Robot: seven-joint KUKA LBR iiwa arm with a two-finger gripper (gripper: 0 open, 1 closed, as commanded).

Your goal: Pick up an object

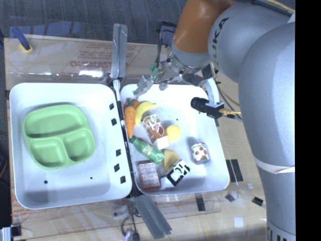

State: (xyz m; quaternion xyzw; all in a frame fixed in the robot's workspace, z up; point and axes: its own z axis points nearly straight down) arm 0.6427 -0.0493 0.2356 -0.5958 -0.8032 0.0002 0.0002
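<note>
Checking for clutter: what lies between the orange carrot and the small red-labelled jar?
In the camera view, between carrot and jar lie a carton and yellow lemon.

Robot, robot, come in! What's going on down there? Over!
Gripper above right white bin's far corner, holding nothing. Nearest: yellow toy banana, orange toy carrot. Toys crowded together.

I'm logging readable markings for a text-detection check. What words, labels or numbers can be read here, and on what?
"KUKA": grey arm housing, partly cut off.
Red print on the clear sheet behind the bins: blurred.
Small jar's label: too small.
Black-and-white patterned block: a pattern, not legible text.
</note>
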